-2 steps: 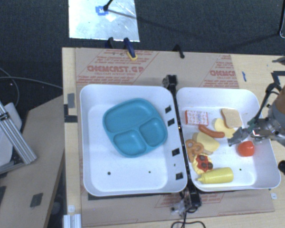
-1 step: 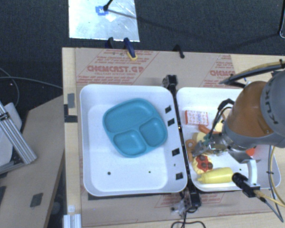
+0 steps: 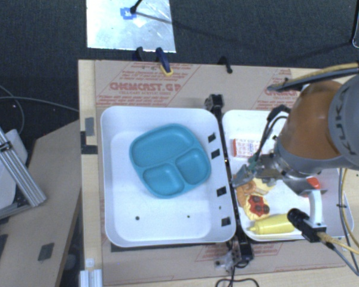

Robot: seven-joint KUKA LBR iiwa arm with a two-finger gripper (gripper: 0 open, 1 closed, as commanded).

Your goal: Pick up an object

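Arm reaching in from the right over the right bin [image 3: 244, 119]. Gripper [image 3: 246, 173] low near that bin's left wall; state of grasp cannot be told. Yellow object [image 3: 274, 223] lying at the bin's near edge, below and right of the gripper, apart from it. Red-and-orange item [image 3: 256, 204] just beneath the gripper, contact unclear. Red-and-white packet [image 3: 244, 147] just above it. Left bin [image 3: 116, 160] bearing a blue sectioned tray [image 3: 167, 159], well apart from the gripper.
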